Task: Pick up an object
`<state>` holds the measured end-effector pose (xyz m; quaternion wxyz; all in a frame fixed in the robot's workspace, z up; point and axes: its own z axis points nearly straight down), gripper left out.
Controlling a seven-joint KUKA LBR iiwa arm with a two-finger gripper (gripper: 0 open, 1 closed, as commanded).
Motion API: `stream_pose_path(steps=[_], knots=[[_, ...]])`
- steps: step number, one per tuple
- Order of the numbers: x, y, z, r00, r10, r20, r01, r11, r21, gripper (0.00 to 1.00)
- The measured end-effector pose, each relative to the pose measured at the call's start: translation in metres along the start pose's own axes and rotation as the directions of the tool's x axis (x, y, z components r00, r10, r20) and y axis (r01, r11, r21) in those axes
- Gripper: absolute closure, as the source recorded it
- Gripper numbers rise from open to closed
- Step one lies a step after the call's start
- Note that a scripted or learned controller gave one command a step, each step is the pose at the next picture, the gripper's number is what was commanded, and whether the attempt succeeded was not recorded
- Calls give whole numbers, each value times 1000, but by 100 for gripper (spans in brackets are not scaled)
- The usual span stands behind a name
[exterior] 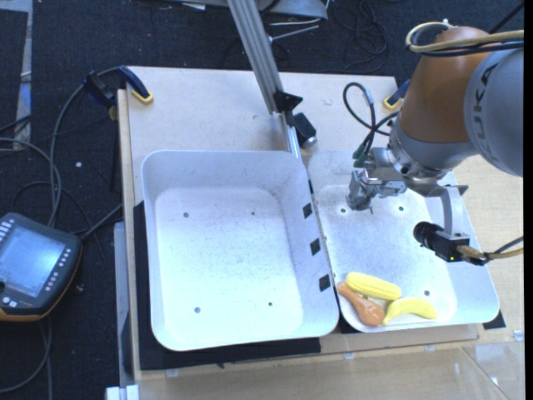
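Three small items lie together at the near edge of the right bin (466,302): a yellow corn cob (374,286), an orange carrot-like piece (363,305) and a yellow banana (411,308). My gripper (361,197) hangs over the far left part of that bin, well behind the three items and apart from them. Nothing shows between its fingertips. The grey arm with its orange band (445,82) comes in from the upper right.
The left bin (225,248) sits beside the right one, their walls meeting in the middle. A slanted metal rail (262,52) rises behind the bins. A black sensor on a bracket (437,238) juts over the right bin. Cables trail near the wrist.
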<state>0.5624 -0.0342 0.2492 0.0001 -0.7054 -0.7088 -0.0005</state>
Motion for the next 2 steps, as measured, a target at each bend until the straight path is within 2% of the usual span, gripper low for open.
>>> stream_pose_path(steps=[2], knots=[[102, 34, -4, 1000, 1, 0, -1, 1000, 1, 100]])
